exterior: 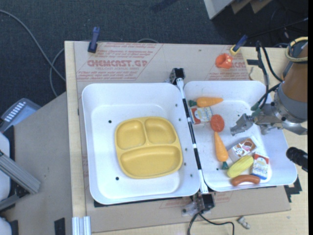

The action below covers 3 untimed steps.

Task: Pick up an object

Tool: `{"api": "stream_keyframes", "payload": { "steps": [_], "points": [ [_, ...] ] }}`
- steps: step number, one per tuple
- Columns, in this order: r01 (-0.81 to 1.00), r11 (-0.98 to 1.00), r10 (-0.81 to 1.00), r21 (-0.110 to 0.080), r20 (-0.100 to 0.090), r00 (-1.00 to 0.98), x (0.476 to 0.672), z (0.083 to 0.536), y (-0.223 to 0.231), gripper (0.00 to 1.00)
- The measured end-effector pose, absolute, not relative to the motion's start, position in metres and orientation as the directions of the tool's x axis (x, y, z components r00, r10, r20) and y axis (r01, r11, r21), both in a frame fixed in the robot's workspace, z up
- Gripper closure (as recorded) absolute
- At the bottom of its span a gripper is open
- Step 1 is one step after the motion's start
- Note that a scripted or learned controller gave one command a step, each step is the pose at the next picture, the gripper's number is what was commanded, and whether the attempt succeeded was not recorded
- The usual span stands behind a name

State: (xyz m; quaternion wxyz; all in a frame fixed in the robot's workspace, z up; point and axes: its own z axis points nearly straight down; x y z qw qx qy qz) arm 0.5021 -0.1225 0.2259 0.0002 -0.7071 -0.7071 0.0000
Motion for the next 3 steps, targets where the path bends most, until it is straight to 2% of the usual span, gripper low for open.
{"api": "stream_keyframes", "payload": {
  "steps": [1, 3],
  "points": [
    [1.000, 0.000, 1.000, 0.009, -0.001, 0.000, 0.511, 0.111, -0.099, 0.00],
    [0.999, 0.002, 1.000, 0.047, -0.014, -0.002, 0.508, 0.099, -0.098, 0.00]
  ]
}}
